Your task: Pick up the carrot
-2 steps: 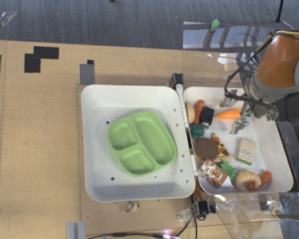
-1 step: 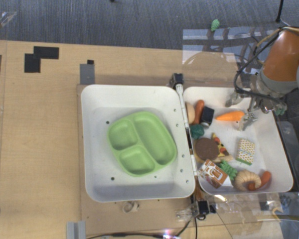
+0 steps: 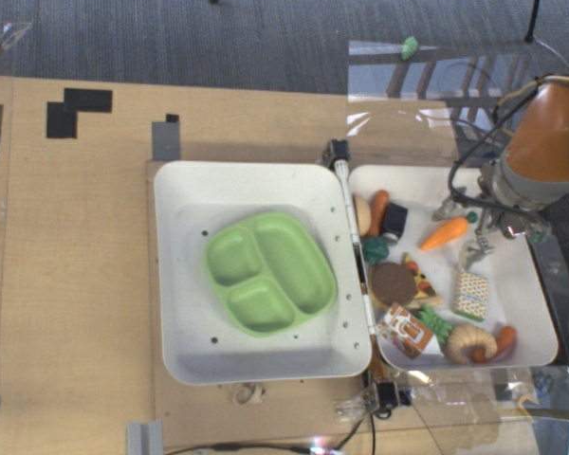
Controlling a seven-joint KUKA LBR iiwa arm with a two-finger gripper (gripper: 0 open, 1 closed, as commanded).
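The carrot (image 3: 444,235) is orange and tapered, lying at a slant in the upper middle of the right bin (image 3: 541,301), tip pointing down-left. My gripper (image 3: 476,238) hangs just to the right of the carrot's thick end, under the grey wrist and the orange band (image 3: 550,136). The gripper's metal parts overlap the carrot's thick end from this angle. Whether the carrot sits between them is not visible.
A green divided plate (image 3: 270,273) lies in the left bin (image 3: 185,349). Around the carrot in the right bin are a black block (image 3: 394,219), a brown round cookie (image 3: 394,282), a checkered cracker (image 3: 471,295), a croissant (image 3: 469,342) and a small printed box (image 3: 405,332).
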